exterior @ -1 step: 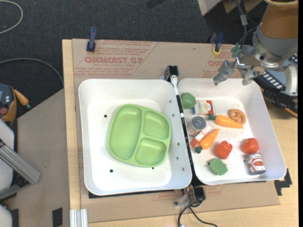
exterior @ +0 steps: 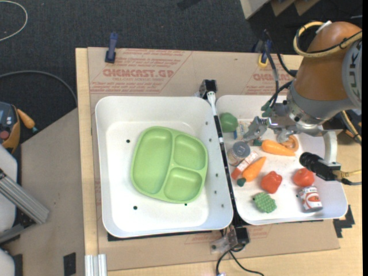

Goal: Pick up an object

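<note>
A dark carpeted floor [exterior: 115, 16] surrounded the bench [exterior: 172, 68], which was topped with printed cardboard. Two white bins sat on it side by side: the left bin [exterior: 109, 154] held one green three-part plate [exterior: 168, 164], and the right bin [exterior: 333, 203] held the small things. The grey and orange arm [exterior: 328, 62] reached in over the right bin, cut off at the frame's edge. Among the things were two carrots, one [exterior: 278, 148] near the claw [exterior: 261, 128] and one [exterior: 252, 169] lower down, two red tomatoes [exterior: 271, 181], one green ball [exterior: 228, 121], one green knobbly piece [exterior: 264, 202], one small can [exterior: 311, 199] and one grey round piece [exterior: 240, 150]. Whether the claw was apart or closed, or held anything, I could not tell; its tips blurred into the clutter.
</note>
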